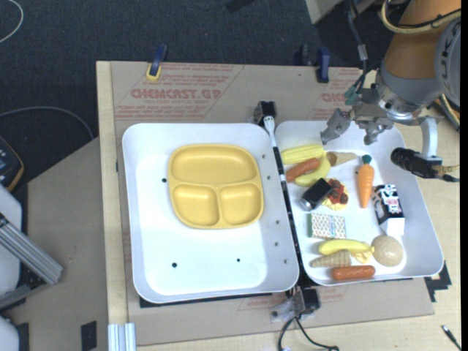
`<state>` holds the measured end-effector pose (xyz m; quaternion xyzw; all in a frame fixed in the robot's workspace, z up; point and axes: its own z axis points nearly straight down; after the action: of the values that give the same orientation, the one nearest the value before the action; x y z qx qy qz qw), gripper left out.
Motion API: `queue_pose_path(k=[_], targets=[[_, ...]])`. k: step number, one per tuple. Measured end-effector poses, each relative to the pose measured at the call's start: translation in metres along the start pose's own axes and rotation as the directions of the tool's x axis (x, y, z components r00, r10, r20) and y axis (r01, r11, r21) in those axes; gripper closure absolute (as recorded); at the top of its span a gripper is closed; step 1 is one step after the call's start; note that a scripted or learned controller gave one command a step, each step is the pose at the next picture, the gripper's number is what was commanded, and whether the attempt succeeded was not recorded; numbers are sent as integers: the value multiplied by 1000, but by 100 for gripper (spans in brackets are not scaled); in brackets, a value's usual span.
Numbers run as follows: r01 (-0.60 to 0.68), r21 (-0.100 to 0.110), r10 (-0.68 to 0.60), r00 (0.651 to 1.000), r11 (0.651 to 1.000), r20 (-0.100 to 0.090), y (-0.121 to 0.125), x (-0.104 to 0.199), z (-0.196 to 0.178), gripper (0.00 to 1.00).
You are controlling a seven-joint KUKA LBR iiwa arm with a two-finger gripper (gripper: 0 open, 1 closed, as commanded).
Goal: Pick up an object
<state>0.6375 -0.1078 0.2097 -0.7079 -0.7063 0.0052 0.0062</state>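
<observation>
My gripper [354, 131] hangs open over the far end of the right bin [428, 232], with nothing between its fingers. Just below it lie a yellow corn cob [302, 153], a beige cone [341, 157] and an orange carrot [364, 184]. Further down the bin are a reddish sausage [303, 170], a black block [316, 193], a dark red piece [338, 191], a black-and-white milk carton [387, 203], a patterned packet [328, 226], a banana [344, 246], a round tan ball [387, 250] and a second sausage [353, 273].
The left bin [146, 240] holds a yellow three-compartment plate [216, 183]. A black clip [265, 112] sits at the far end of the seam between the bins. The arm comes in from the upper right, over the right bin's far corner.
</observation>
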Motion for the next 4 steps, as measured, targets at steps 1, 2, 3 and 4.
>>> queue_pose_path(k=[1, 2, 3, 4], targets=[[2, -15, -2, 1000, 1000, 1, 3, 0, -10, 0], [2, -11, -2, 1000, 1000, 0, -2, 5, 35, 0], [2, -11, -2, 1000, 1000, 0, -9, 2, 81, 0], [2, -21, -2, 1000, 1000, -3, -5, 3, 121, 0]])
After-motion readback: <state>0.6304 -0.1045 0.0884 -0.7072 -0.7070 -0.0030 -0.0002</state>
